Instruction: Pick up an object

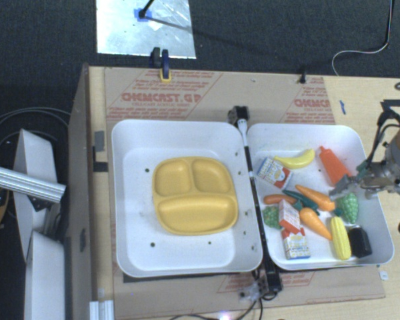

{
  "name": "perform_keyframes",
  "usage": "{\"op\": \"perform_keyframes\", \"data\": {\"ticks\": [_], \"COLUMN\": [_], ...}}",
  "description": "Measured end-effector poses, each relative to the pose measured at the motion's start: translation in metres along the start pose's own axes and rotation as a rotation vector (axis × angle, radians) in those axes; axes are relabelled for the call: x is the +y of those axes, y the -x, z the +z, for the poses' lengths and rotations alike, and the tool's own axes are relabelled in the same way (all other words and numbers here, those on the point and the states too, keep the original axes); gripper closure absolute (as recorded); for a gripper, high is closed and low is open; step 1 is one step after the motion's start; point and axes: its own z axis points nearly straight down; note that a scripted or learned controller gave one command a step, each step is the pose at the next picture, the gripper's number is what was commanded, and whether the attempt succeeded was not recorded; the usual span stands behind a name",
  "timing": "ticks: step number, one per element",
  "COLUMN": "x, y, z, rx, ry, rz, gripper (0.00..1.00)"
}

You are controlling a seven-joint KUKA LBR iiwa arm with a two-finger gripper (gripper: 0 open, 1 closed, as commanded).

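The right bin (307,129) holds several toy foods: a yellow banana (299,159), an orange bottle (332,165), a small carton (273,171), two carrots (313,197) (315,223), a green bumpy piece (349,208), a yellow corn cob (341,239), a black block (360,241) and a red and white carton (295,243). My gripper (357,183) hangs over the right side of this bin, just above the green bumpy piece and right of the upper carrot. I see nothing lifted in it.
The left bin (120,179) holds a yellow divided plate (193,195). A clamp (241,116) sits where the two bins meet at the back. Brown board surrounds the bins. A cable (360,51) lies at the back right.
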Motion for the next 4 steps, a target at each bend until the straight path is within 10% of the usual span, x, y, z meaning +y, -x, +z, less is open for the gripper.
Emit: {"op": "perform_keyframes", "data": {"ticks": [1, 2, 3, 4], "x": [0.022, 0.047, 0.048, 0.048], "y": [-0.084, -0.010, -0.011, -0.065], "z": [0.097, 0.112, 0.102, 0.112], "rx": [0.001, -0.001, 0.000, 0.001], "ry": [-0.002, 0.001, 0.003, 0.000], "rz": [0.000, 0.002, 0.001, -0.001], "gripper": [0.00, 0.00, 1.00, 1.00]}}
